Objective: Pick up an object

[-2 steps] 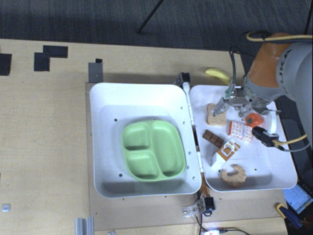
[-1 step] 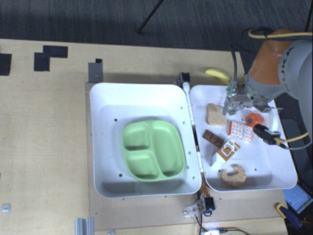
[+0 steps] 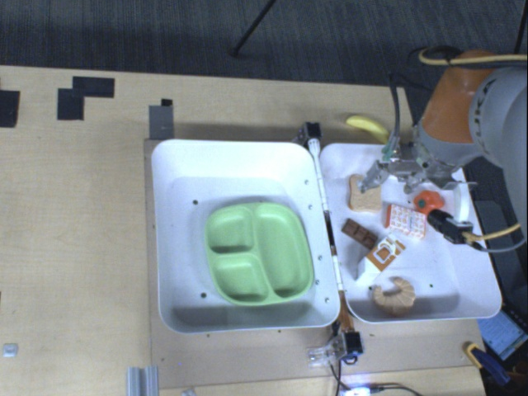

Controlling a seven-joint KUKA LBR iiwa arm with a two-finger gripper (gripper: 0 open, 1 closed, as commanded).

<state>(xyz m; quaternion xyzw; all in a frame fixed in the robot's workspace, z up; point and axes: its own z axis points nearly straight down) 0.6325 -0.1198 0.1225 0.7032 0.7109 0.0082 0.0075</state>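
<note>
The gripper (image 3: 403,172) is seen low in the right bin (image 3: 474,295), fingers spread and nothing between them — no object is lifted yet. A toast slice (image 3: 363,193) lies just left of it; closing and raising are left.

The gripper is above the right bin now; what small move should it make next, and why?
Probably a short straight descent. The gripper hangs over the back of the right bin, beside the toast-shaped piece, and nothing shows between its fingers. The brown bar and the doughnut-like piece lie farther forward, so the toast-shaped piece looks like the closest target.
</note>
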